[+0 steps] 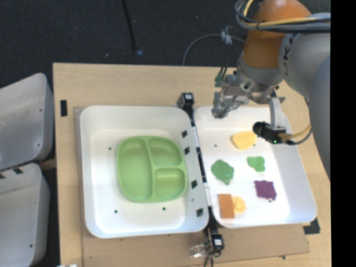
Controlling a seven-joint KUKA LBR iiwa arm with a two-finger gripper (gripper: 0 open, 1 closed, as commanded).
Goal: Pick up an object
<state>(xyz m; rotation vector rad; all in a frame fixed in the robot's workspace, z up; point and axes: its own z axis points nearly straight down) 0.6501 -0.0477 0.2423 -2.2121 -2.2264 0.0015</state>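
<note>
Arm (300,54) reaching in from right — wrist bent down, gripper (218,111) pointing downward.

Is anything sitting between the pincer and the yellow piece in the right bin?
Nothing visible does. The pincer hovers at the right white bin's far left corner, and bare bin floor separates it from the flat yellow piece.

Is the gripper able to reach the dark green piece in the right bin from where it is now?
Probably yes. The gripper hangs over the far corner of the right bin, and the dark green piece lies uncovered on the bin floor, apart from the orange block and the yellow piece. Nothing stands between them.
</note>
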